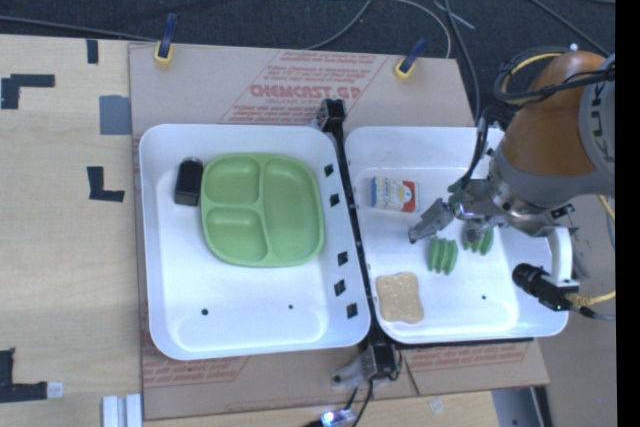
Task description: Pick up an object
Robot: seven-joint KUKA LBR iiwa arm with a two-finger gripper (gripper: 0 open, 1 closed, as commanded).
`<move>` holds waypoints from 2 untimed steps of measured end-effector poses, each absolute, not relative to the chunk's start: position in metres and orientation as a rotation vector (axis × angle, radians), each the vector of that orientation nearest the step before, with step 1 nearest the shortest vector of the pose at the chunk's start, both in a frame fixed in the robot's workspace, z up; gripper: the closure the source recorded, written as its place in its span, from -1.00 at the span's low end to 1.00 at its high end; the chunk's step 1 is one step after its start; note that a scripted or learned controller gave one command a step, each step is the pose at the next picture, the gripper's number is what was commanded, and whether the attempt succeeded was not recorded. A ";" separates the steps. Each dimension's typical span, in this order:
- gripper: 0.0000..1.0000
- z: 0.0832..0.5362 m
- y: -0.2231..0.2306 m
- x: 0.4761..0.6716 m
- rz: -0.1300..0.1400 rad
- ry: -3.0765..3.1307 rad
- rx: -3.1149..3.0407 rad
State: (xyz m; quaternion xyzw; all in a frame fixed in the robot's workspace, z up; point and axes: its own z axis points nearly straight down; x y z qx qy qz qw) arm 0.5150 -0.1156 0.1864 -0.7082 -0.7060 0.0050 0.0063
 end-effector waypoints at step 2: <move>-1.00 0.152 -0.113 0.516 0.004 -2.221 -2.219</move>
